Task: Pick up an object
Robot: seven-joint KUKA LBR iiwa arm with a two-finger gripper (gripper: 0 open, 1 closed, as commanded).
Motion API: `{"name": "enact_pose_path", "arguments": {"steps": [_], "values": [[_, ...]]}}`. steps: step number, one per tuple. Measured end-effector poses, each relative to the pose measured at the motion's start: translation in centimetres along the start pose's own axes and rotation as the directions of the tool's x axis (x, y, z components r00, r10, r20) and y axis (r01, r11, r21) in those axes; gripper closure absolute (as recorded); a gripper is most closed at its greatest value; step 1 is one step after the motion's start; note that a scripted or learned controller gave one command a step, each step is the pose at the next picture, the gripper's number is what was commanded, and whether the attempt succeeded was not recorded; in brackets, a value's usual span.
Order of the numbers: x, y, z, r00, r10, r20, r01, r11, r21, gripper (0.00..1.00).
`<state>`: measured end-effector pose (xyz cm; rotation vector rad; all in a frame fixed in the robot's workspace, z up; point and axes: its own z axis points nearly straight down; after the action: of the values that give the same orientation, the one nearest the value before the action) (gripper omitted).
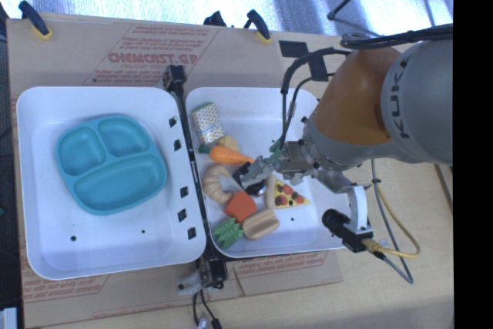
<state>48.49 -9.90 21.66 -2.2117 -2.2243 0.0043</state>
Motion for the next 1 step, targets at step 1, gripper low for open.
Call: {"name": "enact_pose_path", "arguments": {"steps": [1], "values": [[-1.16,8.24,10.41,0.984,-0.176,0.001,0.176,0.984,-0.001,0.00]]}}
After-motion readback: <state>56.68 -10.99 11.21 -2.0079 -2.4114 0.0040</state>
